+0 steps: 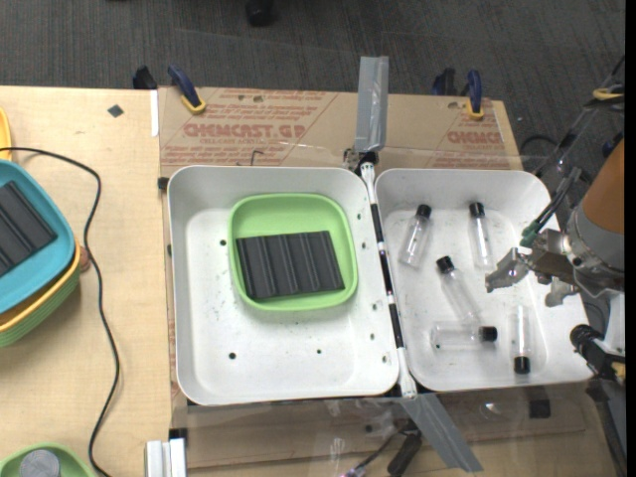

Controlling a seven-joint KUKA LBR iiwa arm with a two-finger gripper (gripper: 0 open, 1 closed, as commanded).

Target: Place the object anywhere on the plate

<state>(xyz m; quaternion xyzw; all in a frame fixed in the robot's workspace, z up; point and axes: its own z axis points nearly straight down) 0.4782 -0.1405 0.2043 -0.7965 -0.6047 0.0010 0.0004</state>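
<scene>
Landmark: I use the divider [383, 266] between the two white bins as my reference.
Nearest vials: two clear vials with black caps lie in the right bin [437, 192], near its front wall. One vial [463, 337] lies across, not far right of the divider; the other vial [520, 341] stands lengthwise, further right.
Middle vial: a tilted vial [453, 278] lies a little behind them.
Hand: my hand [509, 269] hovers over the right bin, well right of the divider. I cannot tell if it is released or clenched, and I see no vial in it.
Far vials: two more, one [415, 233] near the divider, one [479, 232] further right.
Plate: the green plate [338, 222] with a dark ribbed insert [291, 264] sits in the left bin [199, 296], just left of the divider.
Risk: I judge the vials are round and smooth, so one may roll or slip when the hand closes.
Risk two: the carry must cross the divider; a loose grip could drop the vial there.
</scene>
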